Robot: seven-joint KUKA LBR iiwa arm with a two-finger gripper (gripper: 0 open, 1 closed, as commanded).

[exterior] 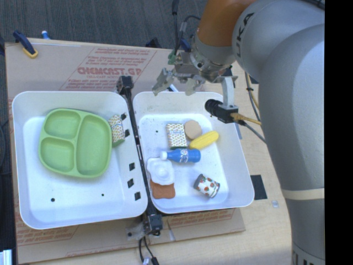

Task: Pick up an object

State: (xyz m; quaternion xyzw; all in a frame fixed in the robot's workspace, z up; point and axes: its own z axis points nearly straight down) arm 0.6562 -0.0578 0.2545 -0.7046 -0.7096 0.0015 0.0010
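Gripper [175, 81] hangs above far rim of right bin [234, 148], fingers spread apart, nothing between them. Pick not yet made, by my reading: every object lies on bin floor; descent, closing and lift all left. Likely candidates below: blue bottle [182, 155] lying flat mid-bin, long axis left-right, white cap toward left bin [25, 148]; yellow corn [204, 140] just beside it, tilted up toward right. Green divided plate [75, 142] sits in left bin.

Glossy white plastic bins [77, 214], a matt green plastic plate [75, 142], brown cardboard [83, 65] underneath.
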